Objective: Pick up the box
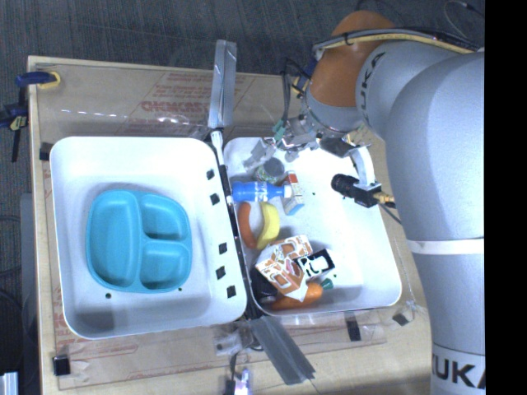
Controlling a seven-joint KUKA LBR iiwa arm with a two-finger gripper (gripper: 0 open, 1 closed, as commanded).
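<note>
Your gripper (276, 148) hovers at the right bin's (375, 245) far corner; finger state unreadable. The box (284, 266) lies near the front, wedged against banana (268, 223) and bottle (257, 192). Clutter may spoil your grasp.

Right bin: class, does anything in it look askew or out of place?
Yes. The patterned box lies tilted, propped on other items at the near end of the right bin rather than flat. Everything crowds against the divider side: blue bottle, banana. The gripper hovers at the far end, away from the box.
</note>
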